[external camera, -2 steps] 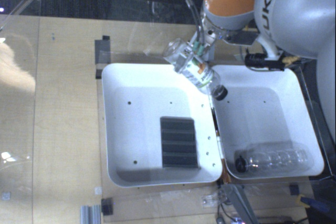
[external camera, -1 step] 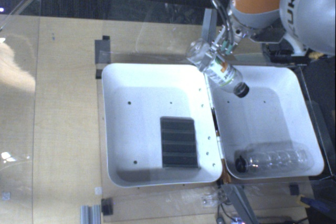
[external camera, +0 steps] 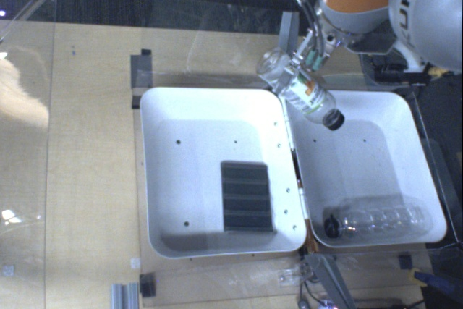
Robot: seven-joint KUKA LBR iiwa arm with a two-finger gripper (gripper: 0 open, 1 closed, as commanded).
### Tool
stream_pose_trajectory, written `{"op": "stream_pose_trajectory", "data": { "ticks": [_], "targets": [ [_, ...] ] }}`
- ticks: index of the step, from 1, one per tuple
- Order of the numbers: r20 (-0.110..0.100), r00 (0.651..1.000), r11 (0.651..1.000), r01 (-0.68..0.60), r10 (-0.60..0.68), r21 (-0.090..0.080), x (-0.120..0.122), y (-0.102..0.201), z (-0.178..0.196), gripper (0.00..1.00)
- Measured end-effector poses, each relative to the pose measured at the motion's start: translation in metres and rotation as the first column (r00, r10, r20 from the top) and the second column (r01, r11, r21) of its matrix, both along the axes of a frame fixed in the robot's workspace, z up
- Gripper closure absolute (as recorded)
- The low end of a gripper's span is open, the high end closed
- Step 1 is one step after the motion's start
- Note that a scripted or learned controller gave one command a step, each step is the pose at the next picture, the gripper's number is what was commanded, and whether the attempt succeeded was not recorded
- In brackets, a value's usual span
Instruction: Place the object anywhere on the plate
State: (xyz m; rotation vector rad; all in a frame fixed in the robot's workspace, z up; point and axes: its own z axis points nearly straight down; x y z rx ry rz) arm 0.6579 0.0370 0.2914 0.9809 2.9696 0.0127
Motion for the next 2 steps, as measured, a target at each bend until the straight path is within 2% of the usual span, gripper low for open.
{"op": "stream_pose_trajectory", "data": {
  "ticks": [2],
  "targets": [
    [0.015,1.0,1.0,-0.002,0.002,0.005,0.003,0.002,0.024,1.0]
  ]
}}
